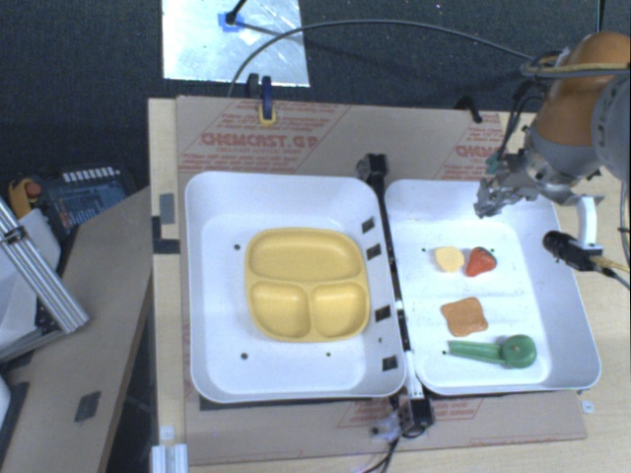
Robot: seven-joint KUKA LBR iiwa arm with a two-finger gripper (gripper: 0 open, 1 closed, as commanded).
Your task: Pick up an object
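In the right bin [562,304] lie a small pale yellow piece [449,259], a red strawberry-like piece [481,262], a brown toast-like square [464,316] and a green ladle-shaped toy [498,352]. My gripper [490,201] hangs over the bin's far edge, above and slightly right of the red piece, apart from all of them. Nothing shows between its fingers.
The left bin [212,264] holds a yellow three-compartment tray [306,284]. A black divider with clips [383,254] runs between the bins. A black knob [564,248] sticks out over the right bin's right rim. Cables cross the back.
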